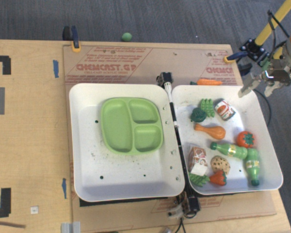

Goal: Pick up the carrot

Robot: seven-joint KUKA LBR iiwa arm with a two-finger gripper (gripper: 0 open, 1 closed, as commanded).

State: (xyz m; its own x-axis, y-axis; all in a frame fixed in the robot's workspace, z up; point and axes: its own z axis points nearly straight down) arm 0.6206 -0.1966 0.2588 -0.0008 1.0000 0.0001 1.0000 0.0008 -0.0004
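The carrot (208, 82) is a small orange stick with a green end. It lies on the cardboard just past the far rim of the right bin (271, 144), outside the bin. My gripper (257, 88) hangs over that bin's far right corner, to the right of the carrot and apart from it. Its fingers (245, 89) stand open with nothing between them.
The right bin holds a green broccoli (202, 109), a can (225, 110), an orange drumstick (211, 130), a tomato (245, 139), two green bottles (230, 150), a cookie (219, 164) and a strawberry (217, 178). A green divided plate (132, 125) sits in the left bin (82, 144).
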